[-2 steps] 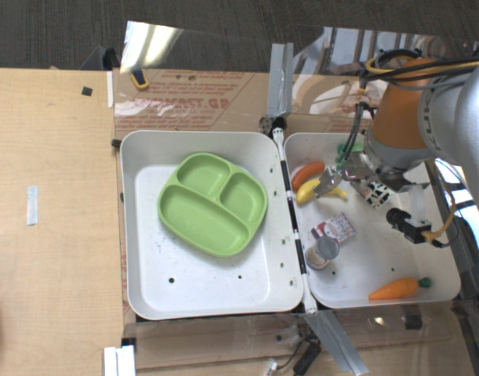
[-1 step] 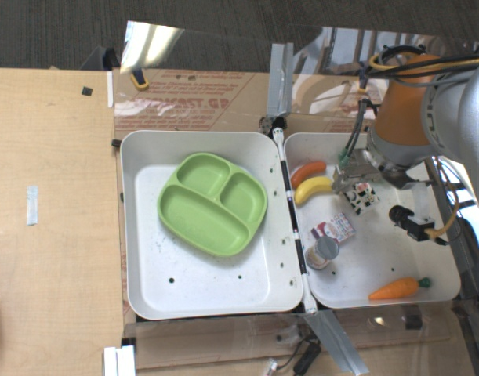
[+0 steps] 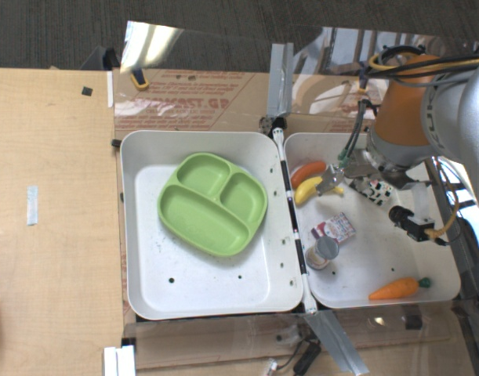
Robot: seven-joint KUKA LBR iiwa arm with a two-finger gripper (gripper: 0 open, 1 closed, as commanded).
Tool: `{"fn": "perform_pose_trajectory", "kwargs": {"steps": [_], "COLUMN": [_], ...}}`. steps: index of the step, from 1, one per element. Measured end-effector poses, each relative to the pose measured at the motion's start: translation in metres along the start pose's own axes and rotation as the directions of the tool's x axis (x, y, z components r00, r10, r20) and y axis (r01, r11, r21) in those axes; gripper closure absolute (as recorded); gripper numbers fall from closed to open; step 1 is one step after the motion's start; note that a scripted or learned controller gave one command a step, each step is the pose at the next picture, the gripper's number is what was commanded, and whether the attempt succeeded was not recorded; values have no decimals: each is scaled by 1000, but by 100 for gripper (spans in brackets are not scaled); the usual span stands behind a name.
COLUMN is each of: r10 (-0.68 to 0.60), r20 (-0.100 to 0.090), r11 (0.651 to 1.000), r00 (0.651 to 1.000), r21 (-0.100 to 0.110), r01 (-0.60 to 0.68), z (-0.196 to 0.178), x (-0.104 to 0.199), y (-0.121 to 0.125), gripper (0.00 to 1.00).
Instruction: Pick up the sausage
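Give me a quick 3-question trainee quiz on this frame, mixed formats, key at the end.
1. True or false: the green plate lies in the left bin.
2. Which sits nearest the claw? A) carrot B) banana C) can
3. Fill in: the sausage lies in the ___ bin, against the banana's far side.

Key: 1 true; 2 B; 3 right.
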State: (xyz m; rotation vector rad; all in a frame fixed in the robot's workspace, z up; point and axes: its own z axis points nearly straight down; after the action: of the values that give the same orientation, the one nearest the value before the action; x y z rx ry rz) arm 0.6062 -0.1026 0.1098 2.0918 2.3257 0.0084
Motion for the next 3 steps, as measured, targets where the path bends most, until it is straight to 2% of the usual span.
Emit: {"fn": "perform_pose_trajectory", "kwargs": {"steps": [1, 2, 3], "r10": [-35, -77, -154], "r20": [-16, -20, -28], "r11": [998, 994, 985], "r00": [999, 997, 988], "r21": [45, 76, 81], "r01": [35, 79, 155], "z": [7, 6, 6], "x": [-4, -15, -19], "y": [25, 39, 37], "gripper": [0, 0, 0]}}
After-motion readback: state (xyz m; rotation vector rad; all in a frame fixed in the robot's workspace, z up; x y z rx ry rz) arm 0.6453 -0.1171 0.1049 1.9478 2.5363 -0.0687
